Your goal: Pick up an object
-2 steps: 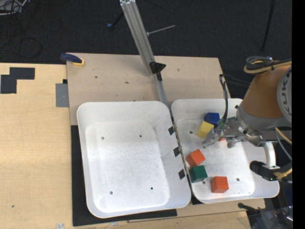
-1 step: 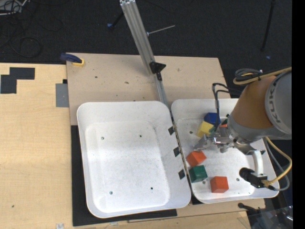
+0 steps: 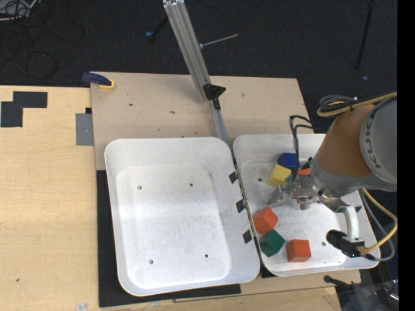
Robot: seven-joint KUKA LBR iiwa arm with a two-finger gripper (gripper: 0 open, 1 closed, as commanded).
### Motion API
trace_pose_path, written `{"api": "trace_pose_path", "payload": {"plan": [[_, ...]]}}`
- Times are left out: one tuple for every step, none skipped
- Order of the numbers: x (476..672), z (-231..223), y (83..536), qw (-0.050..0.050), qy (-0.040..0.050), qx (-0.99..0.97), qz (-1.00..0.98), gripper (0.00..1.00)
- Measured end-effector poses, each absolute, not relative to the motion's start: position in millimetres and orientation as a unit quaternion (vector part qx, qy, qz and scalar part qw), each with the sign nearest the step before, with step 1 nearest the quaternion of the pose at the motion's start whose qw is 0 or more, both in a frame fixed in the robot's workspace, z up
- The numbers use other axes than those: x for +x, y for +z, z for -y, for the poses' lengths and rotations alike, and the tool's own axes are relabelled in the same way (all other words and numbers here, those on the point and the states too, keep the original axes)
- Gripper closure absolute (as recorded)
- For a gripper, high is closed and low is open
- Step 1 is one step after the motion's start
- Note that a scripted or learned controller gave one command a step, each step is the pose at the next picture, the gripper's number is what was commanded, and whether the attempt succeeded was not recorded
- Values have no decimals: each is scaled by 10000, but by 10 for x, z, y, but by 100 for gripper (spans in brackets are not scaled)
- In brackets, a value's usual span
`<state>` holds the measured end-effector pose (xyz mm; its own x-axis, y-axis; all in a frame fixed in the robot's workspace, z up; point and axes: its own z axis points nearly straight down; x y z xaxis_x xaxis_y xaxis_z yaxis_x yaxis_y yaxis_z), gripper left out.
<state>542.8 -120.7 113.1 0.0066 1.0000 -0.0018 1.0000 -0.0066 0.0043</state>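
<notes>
The arm [image 3: 353, 151] reaches in from the right edge of the frame, its orange band over the upper part of the right bin [image 3: 253, 149]. Its gripper [image 3: 292, 190] sits low in that bin, right of centre, just beside the yellow block [image 3: 281, 174]. Whether the pincer is wide, narrow or closed on anything cannot be told; the metal parts there are too small and blurred.

Five blocks lie in the right bin. The yellow block is in the upper middle of the bin, touching or nearly touching the blue block [image 3: 288, 161] just above and to its right. Lower down, near the bin's left wall, is an orange block [image 3: 265, 219], and just below it a green block [image 3: 272, 243]. A second orange block [image 3: 298, 250] lies to the right of the green one, near the bin's bottom rim, apart from it.

The left bin [image 3: 117, 157] fills the lower centre of the frame. Three black clips [image 3: 239, 205] sit along the seam between the two bins.

A silver metal bar [image 3: 191, 50] slants from the top centre down to the bins' upper edge. A small blue and yellow clamp [image 3: 98, 80] lies at the upper left corner of the bench [image 3: 259, 102]
</notes>
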Motion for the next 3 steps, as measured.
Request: {"api": "trace_pose_path", "payload": {"plan": [[5406,1218,1191,-15,-9,7125,-7016,100],[5383,1311,1652,4,2,7107,-7035,100],[5376,1433,2156,14,7,7111,-7031,100]]}}
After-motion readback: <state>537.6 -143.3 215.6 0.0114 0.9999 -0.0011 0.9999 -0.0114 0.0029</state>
